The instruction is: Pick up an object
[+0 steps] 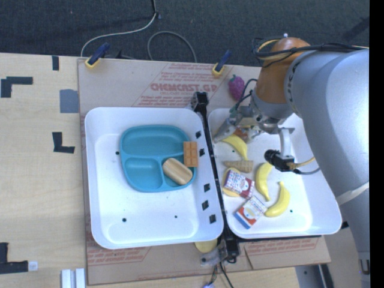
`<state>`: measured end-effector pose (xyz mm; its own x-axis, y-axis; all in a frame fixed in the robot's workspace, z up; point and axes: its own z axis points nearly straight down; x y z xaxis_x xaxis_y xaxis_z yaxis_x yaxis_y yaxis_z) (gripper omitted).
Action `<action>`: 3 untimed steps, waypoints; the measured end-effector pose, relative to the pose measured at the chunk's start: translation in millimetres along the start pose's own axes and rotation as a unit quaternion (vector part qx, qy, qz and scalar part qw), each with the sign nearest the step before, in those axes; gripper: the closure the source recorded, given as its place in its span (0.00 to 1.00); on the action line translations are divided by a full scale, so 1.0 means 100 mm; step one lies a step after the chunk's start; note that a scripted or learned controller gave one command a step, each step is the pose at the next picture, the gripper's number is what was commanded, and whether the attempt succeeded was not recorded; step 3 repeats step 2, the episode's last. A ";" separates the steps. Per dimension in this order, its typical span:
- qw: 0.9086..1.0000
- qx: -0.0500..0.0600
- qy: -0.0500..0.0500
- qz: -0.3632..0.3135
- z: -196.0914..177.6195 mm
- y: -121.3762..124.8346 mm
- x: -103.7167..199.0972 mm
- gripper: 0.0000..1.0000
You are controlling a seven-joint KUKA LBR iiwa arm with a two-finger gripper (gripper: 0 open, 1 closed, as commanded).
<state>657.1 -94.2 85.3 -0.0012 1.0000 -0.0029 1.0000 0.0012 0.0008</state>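
Your gripper (235,126) sits low over far end of right bin (318,218); finger state cannot tell, hidden under wrist. Banana (236,144) just below gripper, touching or nearly so. Two more bananas (271,190) further toward you, beside snack packets (242,194). Purple grapes (236,86) just beyond gripper, outside bin. Left of gripper, left bin (103,221) holds blue tray (144,164) with bread roll (177,170).
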 end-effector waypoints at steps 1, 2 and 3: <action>1.000 0.010 0.002 0.001 0.01 0.08 -0.01 0.00; 1.000 0.009 0.002 0.001 -0.09 0.08 -0.01 1.00; 1.000 0.009 0.002 0.001 -0.09 0.08 -0.01 1.00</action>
